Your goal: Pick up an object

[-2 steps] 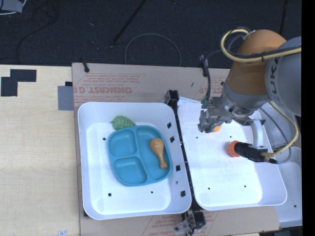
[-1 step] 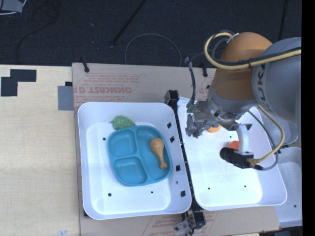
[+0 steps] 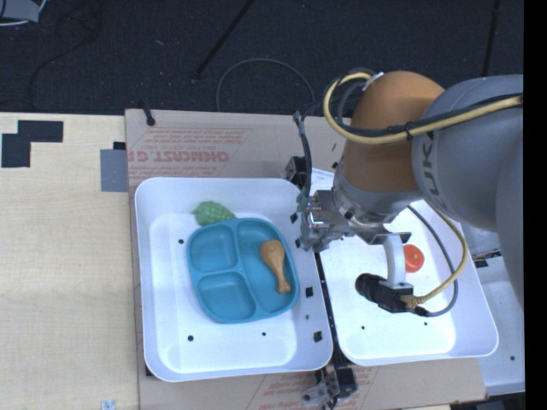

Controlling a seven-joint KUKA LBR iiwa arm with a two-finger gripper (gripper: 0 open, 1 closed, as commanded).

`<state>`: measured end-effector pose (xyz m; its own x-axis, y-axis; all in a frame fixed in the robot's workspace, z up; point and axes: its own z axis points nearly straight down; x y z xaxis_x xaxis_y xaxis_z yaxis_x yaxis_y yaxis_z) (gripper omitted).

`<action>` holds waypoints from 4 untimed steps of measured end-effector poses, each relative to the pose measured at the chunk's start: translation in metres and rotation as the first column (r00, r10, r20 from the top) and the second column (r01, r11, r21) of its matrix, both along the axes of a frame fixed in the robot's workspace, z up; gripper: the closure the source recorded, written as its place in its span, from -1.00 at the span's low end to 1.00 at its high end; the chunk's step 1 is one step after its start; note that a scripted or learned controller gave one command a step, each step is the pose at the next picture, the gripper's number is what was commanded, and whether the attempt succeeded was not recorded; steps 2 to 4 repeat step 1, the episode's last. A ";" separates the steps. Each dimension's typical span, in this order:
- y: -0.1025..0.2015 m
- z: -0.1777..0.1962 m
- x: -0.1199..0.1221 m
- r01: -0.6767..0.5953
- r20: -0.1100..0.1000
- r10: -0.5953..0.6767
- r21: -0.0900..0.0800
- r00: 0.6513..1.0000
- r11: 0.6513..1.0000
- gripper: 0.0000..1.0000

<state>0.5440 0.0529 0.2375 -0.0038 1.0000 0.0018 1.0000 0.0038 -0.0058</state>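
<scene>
The gripper (image 3: 309,231) hangs just off the right edge of the blue tray (image 3: 224,295), above the seam where the two white bins meet. It is seen from above and its own body hides its tip, so I cannot tell whether it is open or closed. Nothing can be seen held in it. The arm (image 3: 479,152) rises from it, up and to the right of the tray. Its orange band (image 3: 389,135) sits just above the wrist and the grey links beyond it run out toward the right.

The nearest loose thing is a tan toy drumstick (image 3: 275,263). It lies in the tray's right-hand compartment, fat end toward the far side of the tray and thin end toward the near side. It is close beside the gripper but apart from it. The tray's other two compartments hold nothing.

The tray rests on the floor of the left bin (image 3: 145,272), turned a little askew. A green leafy piece (image 3: 214,213) lies on the bin floor at the tray's far left corner, touching its rim or just beside it.

Well to the right of the tray, past the gripper, a small orange-red object (image 3: 414,259) lies in the right bin (image 3: 427,336), partly hidden by the robot.

Both bins stand on a sheet of cardboard (image 3: 184,155) with red print, which shows beyond the far side of the tray.
</scene>
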 end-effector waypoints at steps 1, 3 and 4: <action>0.051 -0.015 -0.017 0.000 -0.001 0.000 -0.001 1.000 1.000 1.00; 0.051 -0.015 -0.017 0.000 -0.001 0.000 -0.001 1.000 1.000 1.00; 0.051 -0.015 -0.017 0.000 -0.001 0.000 -0.001 1.000 1.000 1.00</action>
